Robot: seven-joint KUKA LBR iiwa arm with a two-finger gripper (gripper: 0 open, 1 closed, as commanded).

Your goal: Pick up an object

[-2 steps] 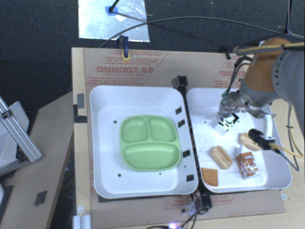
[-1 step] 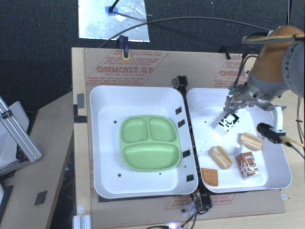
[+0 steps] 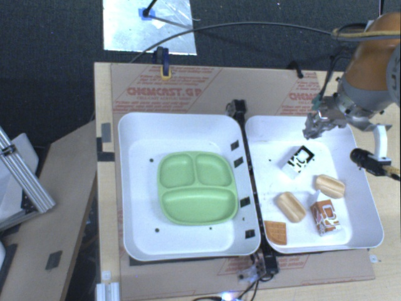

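Arm being held over the right bin [image 3: 373, 231], nothing seen gripped.

The gripper [image 3: 311, 130] is being held above the back; its opening cannot be told, perhaps blurred. A black-and-white box [image 3: 299, 160], two rolls, carton and cracker are lying below.

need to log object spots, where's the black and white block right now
In the camera view the black and white block lies in the right bin, toward its upper middle, just below the pincer and above the two bread rolls.
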